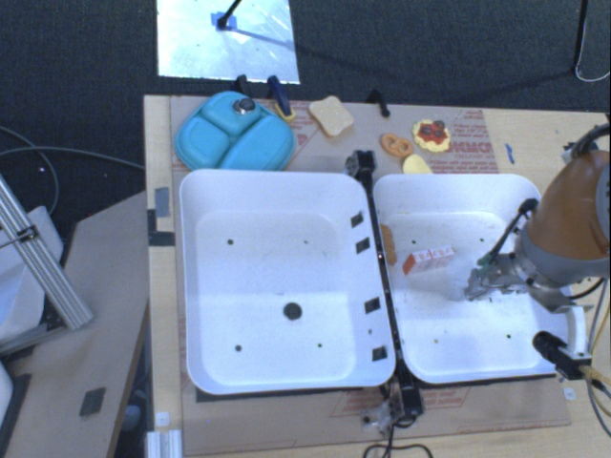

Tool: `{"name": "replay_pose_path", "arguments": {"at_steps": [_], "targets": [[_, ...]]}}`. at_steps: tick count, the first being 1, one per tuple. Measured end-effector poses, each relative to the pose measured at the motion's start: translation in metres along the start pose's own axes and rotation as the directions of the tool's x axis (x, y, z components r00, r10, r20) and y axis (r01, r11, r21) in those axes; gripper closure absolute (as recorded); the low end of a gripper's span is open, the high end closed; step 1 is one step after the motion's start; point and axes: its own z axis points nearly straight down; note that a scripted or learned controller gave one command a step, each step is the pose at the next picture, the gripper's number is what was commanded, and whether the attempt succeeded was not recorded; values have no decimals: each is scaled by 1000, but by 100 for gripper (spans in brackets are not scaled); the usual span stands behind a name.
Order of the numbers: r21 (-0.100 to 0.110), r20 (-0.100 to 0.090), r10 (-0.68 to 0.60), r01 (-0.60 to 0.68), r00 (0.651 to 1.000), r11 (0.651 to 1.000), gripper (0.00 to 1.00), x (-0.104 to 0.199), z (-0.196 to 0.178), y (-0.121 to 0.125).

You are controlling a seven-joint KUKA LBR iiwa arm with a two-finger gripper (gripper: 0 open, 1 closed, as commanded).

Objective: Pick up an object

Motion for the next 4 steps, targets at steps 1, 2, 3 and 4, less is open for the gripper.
{"name": "replay_pose_path", "arguments": {"at_steps": [1, 2, 3, 4], "targets": [[3, -7, -1, 1, 1000, 1000, 100, -14, 21, -22], [16, -12, -5, 5, 1000, 1000, 100, -20, 22, -12], [9, -11, -4, 4, 1000, 1000, 100, -31, 21, -12], [5, -9, -5, 5, 1000, 1000, 100, -31, 10, -10]]}}
